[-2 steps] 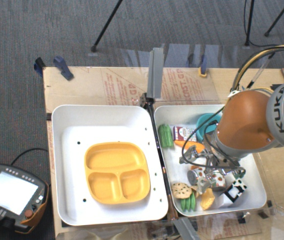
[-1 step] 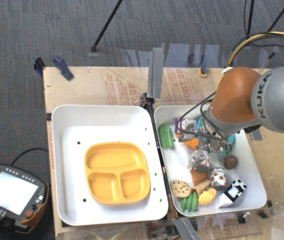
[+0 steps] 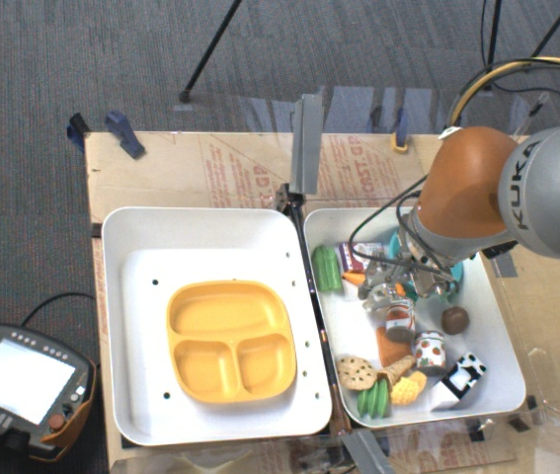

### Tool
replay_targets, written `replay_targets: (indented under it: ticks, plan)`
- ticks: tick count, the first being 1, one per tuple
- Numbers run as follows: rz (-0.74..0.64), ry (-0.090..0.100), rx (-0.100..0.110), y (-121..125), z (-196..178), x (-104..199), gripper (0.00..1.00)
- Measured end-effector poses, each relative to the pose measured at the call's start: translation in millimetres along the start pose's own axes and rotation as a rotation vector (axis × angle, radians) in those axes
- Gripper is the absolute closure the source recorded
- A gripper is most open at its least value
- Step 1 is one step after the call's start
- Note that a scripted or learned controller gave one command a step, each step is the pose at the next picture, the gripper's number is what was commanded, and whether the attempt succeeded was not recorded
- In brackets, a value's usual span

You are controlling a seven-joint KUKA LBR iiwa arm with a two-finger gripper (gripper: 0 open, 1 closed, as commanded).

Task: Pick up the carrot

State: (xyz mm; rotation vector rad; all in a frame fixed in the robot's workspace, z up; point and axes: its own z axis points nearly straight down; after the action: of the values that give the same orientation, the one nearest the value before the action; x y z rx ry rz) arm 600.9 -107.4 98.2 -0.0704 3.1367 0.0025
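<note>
The bench [image 3: 250,171] is a brown board with red printed letters, and it stands on a dark grey carpet [image 3: 82,57]. Two white bins sit side by side on it, touching along the middle. The left bin [image 3: 131,240] holds a yellow tray [image 3: 232,341] with three compartments, lying flat. The right bin [image 3: 492,349] is crowded with small toy foods. The arm [image 3: 487,191] comes in from the right, and its orange band hangs over the upper part of the right bin. The gripper [image 3: 398,286] is low among the things in this bin, but its metal parts mix with the clutter, so I cannot tell how its fingers stand or whether something is between them. The carrot [image 3: 356,277] is a small orange piece in the upper left part of the right bin, just beside the gripper on its left and near a green cucumber [image 3: 326,268]. Lower in the same bin lie a cookie [image 3: 356,371], a corn [image 3: 409,388], a small can [image 3: 429,349] and a black and white cube [image 3: 467,370]. On the carpet, at the lower left, a control pendant [image 3: 23,388] rests with its pale screen facing up. A thin black tripod leg [image 3: 215,38] stands behind the bench, and a blue clamp [image 3: 121,132] grips the board's upper left corner.
</note>
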Motion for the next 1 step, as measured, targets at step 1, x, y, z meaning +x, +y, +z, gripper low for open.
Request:
replay_targets:
  ticks: [1]
  plan:
    - [-0.254,-0.004,0.001,34.4,-120.3,5.1,1.00]
